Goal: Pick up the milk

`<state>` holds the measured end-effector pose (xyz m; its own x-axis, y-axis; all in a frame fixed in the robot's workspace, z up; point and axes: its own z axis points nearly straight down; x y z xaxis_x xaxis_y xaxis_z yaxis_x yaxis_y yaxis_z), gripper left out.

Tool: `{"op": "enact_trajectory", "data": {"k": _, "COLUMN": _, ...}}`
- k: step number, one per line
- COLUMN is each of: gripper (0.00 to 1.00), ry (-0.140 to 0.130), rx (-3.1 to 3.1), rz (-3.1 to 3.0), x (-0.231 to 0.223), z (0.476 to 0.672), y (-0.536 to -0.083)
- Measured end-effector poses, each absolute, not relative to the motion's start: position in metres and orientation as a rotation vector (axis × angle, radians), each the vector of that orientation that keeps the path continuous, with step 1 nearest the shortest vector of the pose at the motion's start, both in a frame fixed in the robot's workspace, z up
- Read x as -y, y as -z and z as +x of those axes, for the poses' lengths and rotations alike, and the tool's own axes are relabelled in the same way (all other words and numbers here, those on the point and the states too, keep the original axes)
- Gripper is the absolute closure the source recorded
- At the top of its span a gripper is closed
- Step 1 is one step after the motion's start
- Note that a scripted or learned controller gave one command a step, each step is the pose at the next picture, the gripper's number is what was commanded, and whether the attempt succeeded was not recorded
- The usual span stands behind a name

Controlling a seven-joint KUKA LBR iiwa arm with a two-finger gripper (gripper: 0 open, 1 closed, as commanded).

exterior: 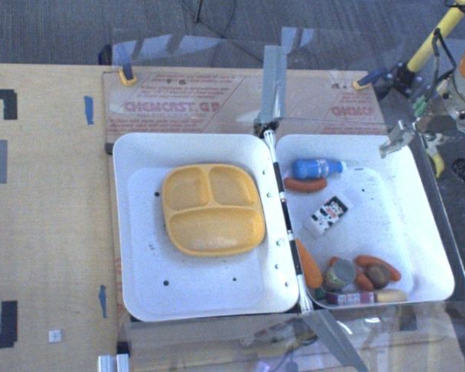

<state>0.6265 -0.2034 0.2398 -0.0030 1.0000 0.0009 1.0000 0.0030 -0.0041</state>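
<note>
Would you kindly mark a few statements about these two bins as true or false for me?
1. The yellow divided plastic plate lies in the left white bin. True.
2. The small white milk carton with black patches sits on the plate. False: it lies in the right white bin, clear of other items.
3. The blue bottle with a white cap lies just above the red sausage. True.
4. The orange carrot lies in the left bin. False: it lies along the right bin's left wall.
</note>
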Motion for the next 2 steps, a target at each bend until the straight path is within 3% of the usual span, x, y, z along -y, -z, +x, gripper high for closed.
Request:
{"op": "enact_trajectory", "data": {"k": 1, "gripper": 0.00, "ry": -0.005, "rx": 2.204, "rz": -2.233, "x": 0.084, "z": 0.576, "y": -0.181}}
{"op": "enact_trajectory", "data": {"k": 2, "gripper": 0.00, "ry": -0.002, "rx": 2.299, "rz": -2.138, "x": 0.094, "z": 0.547, "y": -0.103}}
